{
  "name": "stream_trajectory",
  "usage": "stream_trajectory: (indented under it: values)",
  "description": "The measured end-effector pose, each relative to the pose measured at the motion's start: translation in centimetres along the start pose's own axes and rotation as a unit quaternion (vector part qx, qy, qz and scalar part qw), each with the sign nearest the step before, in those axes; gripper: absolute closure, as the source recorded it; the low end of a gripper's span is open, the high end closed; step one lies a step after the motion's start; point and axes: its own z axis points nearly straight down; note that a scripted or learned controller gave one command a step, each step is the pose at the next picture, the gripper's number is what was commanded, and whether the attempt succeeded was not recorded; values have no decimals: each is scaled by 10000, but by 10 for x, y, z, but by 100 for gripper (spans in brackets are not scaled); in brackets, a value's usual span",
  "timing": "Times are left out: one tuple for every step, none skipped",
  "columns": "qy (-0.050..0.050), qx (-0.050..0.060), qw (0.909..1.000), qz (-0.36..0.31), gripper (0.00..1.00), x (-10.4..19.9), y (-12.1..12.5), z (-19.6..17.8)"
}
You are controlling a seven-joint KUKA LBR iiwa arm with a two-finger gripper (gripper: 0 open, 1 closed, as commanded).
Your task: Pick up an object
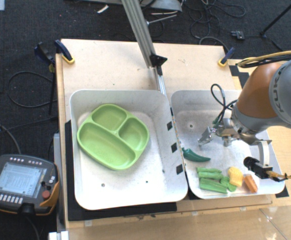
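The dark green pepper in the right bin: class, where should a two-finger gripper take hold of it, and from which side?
Grip the dark green pepper across its thicker middle, coming straight down from above. It lies flat on the right bin floor, long axis roughly left to right, apart from the light green pieces below it, so fingers would probably fit on either side. The gripper hangs just above and right.

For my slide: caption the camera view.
End effector above the right bin, near toy vegetables; green plate in left bin.

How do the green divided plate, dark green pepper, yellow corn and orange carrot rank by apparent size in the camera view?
1. green divided plate
2. dark green pepper
3. yellow corn and orange carrot: look alike, unranked.
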Motion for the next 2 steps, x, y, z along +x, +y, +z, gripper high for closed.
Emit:
stream_trajectory:
  values:
    - [-5, -30, 10000, -33, 0, -3, 80, 0]
    - [0, 15, 10000, 14, 0, -23, -19, 0]
